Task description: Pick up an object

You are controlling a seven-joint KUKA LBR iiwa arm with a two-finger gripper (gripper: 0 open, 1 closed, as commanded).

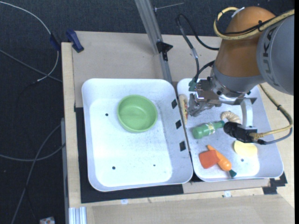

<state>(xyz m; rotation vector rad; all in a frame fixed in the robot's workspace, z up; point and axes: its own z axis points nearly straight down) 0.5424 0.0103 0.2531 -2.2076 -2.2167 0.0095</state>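
Two white bins (93, 139) lay before us; our jaws (198, 107) hung above the green bottle (207, 129), their spread beyond telling.

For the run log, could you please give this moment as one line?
arm: over right white bin | pincer: above green plastic bottle | left white bin: round green bowl

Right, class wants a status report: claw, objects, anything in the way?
Claw low in right bin, near its back left corner. Green bottle just in front of it, orange toy and yellow piece nearer. Green bowl in left bin.
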